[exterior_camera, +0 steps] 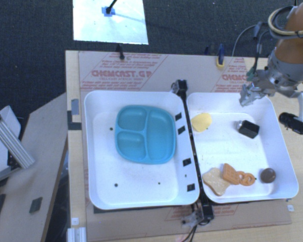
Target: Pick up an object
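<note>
Dark carpet surrounds your table [50,135]. Your arm [293,39] bends in from the right, its fingers [247,97] over the right bin's [288,175] far rim; you cannot tell their opening. Left bin [98,185] holds a plate [144,134]. Toast [215,180], pretzel [237,175], block [248,129] lie below.

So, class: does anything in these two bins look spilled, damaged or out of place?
Nothing stands out. The blue divided plate lies flat in the left bin; in the right bin, small items lie apart, except the pretzel overlapping the bread slice.
</note>
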